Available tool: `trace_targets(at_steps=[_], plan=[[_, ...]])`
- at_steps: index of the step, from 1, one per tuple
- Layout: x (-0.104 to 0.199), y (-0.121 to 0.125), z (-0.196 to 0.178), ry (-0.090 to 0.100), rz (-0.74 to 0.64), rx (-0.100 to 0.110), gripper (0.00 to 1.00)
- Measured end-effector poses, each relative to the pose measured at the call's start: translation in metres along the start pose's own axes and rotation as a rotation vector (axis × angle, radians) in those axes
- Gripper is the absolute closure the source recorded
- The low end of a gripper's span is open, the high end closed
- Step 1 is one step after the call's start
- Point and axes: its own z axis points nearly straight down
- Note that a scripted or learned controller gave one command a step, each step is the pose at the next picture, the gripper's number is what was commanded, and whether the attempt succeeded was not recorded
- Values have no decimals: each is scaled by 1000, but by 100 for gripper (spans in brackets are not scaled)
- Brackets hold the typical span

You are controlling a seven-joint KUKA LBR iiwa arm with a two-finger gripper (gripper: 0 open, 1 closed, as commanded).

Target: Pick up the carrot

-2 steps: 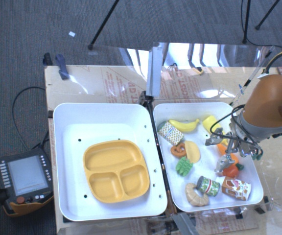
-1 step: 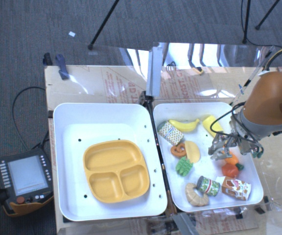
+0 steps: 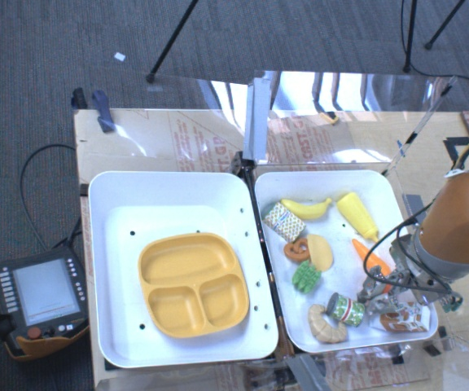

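The arm reached in from the right over the right bin (image 3: 381, 182), its orange band above the wrist at the frame's edge and its gripper (image 3: 389, 290) lowered into that bin's near right corner. How far the pincer stood apart, and whether it had hold of anything, could not be told from this angle. The carrot (image 3: 370, 257) lay tilted on the bin floor just beside the gripper, on its far left side, its lower end passing under the wrist cabling. Left of the carrot sat a pale potato-like piece (image 3: 322, 252), a brown pretzel-like piece (image 3: 296, 250) and a green leafy toy (image 3: 306, 276). Beyond the carrot lay a yellow bottle (image 3: 356, 213), a banana (image 3: 307, 209) and a patterned packet (image 3: 284, 221). Nearer than the carrot were a small can (image 3: 345, 309), a croissant (image 3: 326, 323) and a flat packet (image 3: 403, 322) beneath the gripper; no label was legible. The left bin (image 3: 112, 218) held a yellow divided plate (image 3: 192, 284).
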Motion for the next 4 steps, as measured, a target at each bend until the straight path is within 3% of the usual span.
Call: trace_targets(at_steps=[1,2,3,4], plan=[[-34,81,1,1,81,-3,100],[-102,100,1,0,238,0,100],[-66,-2,0,-1,87,2,100],[-23,57,2,2,-64,-2,100]])
